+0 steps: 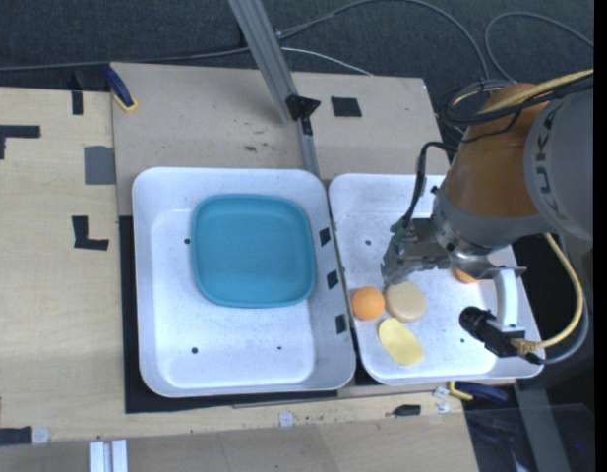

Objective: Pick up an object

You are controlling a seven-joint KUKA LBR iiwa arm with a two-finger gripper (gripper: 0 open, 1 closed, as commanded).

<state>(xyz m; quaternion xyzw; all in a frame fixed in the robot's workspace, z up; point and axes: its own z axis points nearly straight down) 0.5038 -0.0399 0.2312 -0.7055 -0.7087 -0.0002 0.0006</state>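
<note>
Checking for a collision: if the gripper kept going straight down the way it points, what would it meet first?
Probably the beige disc, just below the gripper in the right bin; the orange ball lies beside it. Depth is unclear.

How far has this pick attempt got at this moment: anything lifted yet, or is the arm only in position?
Done: the arm has reached into the right bin, with the gripper low above the beige round piece. In hand: nothing visibly lifted; the orange ball, the beige piece and the yellow piece all lie on the bin floor. Left: the grasp and lift. The blue plate sits untouched in the left bin.
</note>
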